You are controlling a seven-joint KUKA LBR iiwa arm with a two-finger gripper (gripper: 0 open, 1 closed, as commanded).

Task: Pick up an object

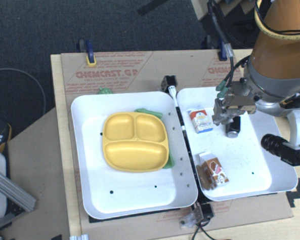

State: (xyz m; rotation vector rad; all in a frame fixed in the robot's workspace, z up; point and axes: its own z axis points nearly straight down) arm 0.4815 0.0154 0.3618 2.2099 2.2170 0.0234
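Note:
In the right bin (255,179) lie two small cartons. A red and white one (201,120) sits near the bin's far left side, and a brown one (212,172) rests near the front left corner. My gripper (232,128) hangs over the middle of the right bin, just right of the red and white carton and apart from it. Its dark tip points down toward the bin floor. The wrist body hides the fingers from above.
The left bin (91,161) holds a yellow divided plate (135,141) with a green thing (148,112) peeking out behind it. A black divider (182,135) runs between the bins. The arm's orange band (281,27) looms at the upper right.

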